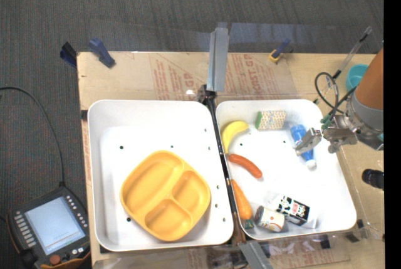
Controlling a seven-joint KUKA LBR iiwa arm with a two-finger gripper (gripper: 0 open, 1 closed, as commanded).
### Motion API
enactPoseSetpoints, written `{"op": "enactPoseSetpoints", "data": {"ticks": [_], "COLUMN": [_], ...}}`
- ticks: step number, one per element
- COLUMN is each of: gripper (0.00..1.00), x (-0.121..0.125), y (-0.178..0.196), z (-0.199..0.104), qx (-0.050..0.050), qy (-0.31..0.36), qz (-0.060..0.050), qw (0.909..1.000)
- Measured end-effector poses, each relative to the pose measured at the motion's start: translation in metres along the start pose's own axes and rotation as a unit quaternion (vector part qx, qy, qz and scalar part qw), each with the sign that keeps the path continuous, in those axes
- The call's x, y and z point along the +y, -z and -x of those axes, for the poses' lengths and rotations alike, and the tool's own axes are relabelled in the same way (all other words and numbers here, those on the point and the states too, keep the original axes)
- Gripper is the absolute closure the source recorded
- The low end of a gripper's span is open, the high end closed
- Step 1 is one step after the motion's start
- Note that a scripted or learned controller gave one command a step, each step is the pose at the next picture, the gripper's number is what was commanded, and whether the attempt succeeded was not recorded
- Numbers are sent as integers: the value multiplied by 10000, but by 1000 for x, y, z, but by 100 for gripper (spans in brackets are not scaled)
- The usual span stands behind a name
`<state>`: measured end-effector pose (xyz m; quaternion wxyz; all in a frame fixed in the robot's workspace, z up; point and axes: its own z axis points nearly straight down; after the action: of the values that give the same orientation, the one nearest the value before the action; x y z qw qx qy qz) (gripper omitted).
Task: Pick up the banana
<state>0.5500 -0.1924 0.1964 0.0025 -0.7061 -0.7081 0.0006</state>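
Note:
The yellow banana (234, 133) lies in the right bin (332, 199), near its far left corner and close to the wall between the bins. My gripper (308, 142) hangs over the right side of that bin, well to the right of the banana, right above a blue bottle (298, 133). Nothing from the bin looks lifted.
An orange-red sausage (245, 165) lies just in front of the banana, and a carrot (242, 199) rests along the left wall. A speckled sponge (271, 119) sits to the banana's right. A black-and-white box (292, 208) and a small can (270, 219) are at the front. A yellow divided plate (166, 194) fills much of the left bin (106, 130).

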Motion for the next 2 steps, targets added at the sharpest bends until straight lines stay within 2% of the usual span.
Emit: {"op": "enactPoseSetpoints", "data": {"ticks": [1,2], "gripper": [0,0], "x": [53,95], "y": [-98,-9], "z": [-76,-177], "qx": [-2,-10], "qy": [545,1195], "qz": [0,18], "qw": [9985,9928]}}
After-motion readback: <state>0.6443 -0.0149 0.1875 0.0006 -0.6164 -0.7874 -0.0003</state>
